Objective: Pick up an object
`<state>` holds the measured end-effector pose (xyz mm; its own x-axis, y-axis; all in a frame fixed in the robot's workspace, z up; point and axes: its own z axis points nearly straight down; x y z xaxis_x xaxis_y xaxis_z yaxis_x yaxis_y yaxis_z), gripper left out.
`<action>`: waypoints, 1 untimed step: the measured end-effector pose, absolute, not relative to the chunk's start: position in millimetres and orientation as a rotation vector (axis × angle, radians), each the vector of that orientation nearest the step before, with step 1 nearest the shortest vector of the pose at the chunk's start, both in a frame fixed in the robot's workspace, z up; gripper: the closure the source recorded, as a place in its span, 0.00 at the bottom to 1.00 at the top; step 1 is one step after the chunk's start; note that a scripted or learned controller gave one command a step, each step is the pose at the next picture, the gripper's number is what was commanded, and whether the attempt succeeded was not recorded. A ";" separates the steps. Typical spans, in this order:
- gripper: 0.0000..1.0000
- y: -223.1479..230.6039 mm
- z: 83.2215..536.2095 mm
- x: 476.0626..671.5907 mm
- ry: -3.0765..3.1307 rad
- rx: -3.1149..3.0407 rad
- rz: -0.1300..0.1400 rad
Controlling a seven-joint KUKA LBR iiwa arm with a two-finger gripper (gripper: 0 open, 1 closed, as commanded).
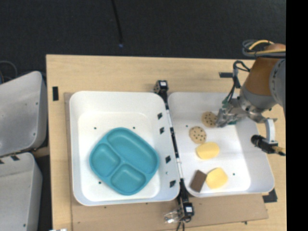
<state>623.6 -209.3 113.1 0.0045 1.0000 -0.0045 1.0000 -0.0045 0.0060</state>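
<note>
My gripper (223, 120) is low in the upper part of the right bin (255, 177). It sits just right of a brown cookie (208, 118) and touches or nearly touches its edge. A second chocolate-chip cookie (197, 134) lies below and to the left. Further toward the front lie a pale yellow piece (208, 151), a second yellow piece (217, 178) and a dark brown block (198, 181) against it. The gripper's body hides part of the first cookie's right side.
A blue divided plate (124, 160) lies in the left bin (79, 129). The ridge between the bins (172, 143) runs down the middle. A black clip (263, 142) hangs off the arm near the right bin's right wall.
</note>
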 end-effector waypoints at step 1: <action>1.00 -214.9 162.2 632.9 2.219 2.214 0.005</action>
<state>632.9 -214.9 162.2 -0.0021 1.0000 -0.0026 1.0000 0.0021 0.0069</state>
